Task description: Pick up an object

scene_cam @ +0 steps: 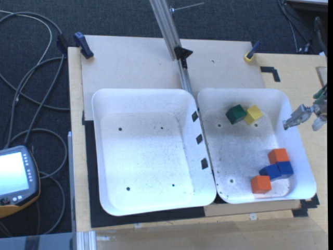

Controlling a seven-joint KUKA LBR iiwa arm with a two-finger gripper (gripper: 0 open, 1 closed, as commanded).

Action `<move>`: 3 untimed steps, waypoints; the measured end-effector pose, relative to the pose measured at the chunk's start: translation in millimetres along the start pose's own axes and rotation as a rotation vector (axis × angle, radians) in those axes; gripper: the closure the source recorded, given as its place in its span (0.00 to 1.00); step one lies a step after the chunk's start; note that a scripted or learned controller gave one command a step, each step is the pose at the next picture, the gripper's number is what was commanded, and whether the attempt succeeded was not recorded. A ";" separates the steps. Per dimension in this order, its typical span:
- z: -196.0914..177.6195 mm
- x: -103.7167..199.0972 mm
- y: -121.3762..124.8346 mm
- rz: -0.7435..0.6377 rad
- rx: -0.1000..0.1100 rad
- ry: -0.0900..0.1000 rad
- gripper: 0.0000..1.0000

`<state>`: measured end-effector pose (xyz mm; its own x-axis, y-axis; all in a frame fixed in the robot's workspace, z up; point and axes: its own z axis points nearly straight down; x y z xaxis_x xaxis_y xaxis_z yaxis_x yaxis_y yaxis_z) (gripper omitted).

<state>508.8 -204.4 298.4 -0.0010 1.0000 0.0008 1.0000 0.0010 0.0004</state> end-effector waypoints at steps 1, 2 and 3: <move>203.6 25.7 3.6 0.000 0.010 0.004 0.00; 198.6 115.0 64.6 -0.009 -0.004 0.003 0.00; 198.0 58.5 119.2 0.001 -0.005 -0.004 0.00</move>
<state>628.0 -145.6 100.5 0.0003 1.0000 -0.0035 1.0000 -0.0003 0.0059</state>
